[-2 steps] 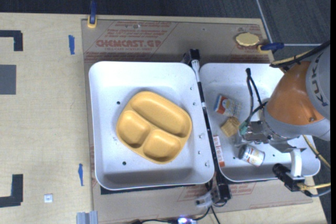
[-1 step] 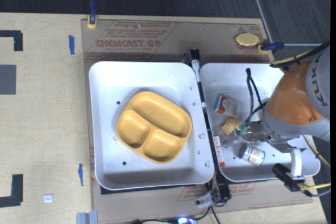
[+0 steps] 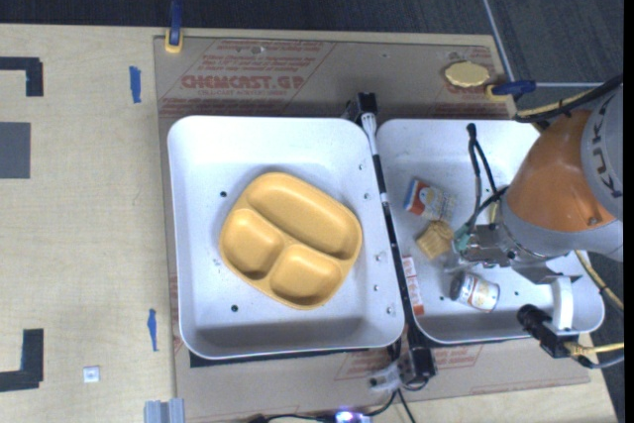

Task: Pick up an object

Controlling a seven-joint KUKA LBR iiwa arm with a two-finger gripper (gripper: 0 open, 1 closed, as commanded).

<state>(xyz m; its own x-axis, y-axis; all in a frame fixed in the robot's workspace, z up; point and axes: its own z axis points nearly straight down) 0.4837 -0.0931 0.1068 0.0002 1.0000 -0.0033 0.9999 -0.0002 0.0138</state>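
A brown cardboard sheet (image 3: 297,74) with red print lies on the pale wooden bench (image 3: 79,243), under the bins. On its far right corner sits a round tan disc (image 3: 467,74). Small blue clips (image 3: 174,16) hold the edges, and black marks (image 3: 24,74) show at left.

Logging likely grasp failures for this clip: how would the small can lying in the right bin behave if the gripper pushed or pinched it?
The small can lies on its side, so a nudge would probably roll it across the right bin. Its rounded, shiny-looking wall may slip from a pinch. It looks rigid and likely light.
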